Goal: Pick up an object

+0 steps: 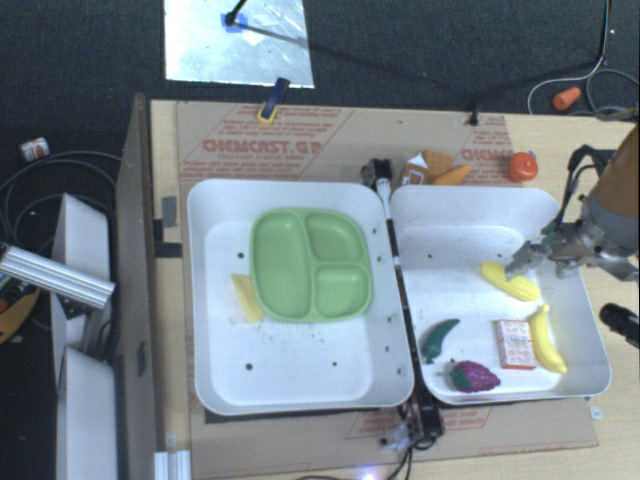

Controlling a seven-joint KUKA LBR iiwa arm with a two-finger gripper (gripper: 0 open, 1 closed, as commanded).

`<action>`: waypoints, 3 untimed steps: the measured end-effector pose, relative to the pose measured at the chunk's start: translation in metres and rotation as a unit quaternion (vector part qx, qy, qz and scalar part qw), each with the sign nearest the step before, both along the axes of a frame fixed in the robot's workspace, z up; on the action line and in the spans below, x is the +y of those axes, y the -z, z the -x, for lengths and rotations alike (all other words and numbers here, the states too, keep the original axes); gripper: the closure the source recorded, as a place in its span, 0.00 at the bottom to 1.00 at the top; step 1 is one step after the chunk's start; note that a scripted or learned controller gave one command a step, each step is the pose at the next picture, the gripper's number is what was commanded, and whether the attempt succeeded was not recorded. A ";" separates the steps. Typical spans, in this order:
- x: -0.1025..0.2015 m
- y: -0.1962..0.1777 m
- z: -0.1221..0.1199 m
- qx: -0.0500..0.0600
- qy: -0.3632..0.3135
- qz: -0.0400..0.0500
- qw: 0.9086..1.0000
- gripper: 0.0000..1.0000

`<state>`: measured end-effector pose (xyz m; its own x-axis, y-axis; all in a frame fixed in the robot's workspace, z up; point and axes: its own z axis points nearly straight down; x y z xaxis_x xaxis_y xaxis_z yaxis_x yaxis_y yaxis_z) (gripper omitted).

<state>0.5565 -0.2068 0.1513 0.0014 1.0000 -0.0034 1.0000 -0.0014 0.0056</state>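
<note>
The right bin (470,218) holds a yellow corn cob (510,283), a yellow banana (546,339), a small red and white box (516,345), a dark green pepper (438,338) and a purple bunch of grapes (474,376). My gripper (532,258) reaches in from the right edge and hangs just above the upper right end of the corn cob. Nothing shows in its grasp.
The left bin (225,368) carries a green divided plate (310,266) with a small yellow piece (245,298) at its left side. An orange ball (521,166) and an orange toy (440,171) lie on the bench behind the right bin.
</note>
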 end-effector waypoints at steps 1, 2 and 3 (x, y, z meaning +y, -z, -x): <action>0.011 0.069 -0.005 0.003 -0.002 -0.002 1.000 0.00; 0.010 0.056 -0.006 0.000 -0.002 -0.001 1.000 1.00; 0.071 -0.084 0.044 -0.004 -0.005 -0.002 1.000 1.00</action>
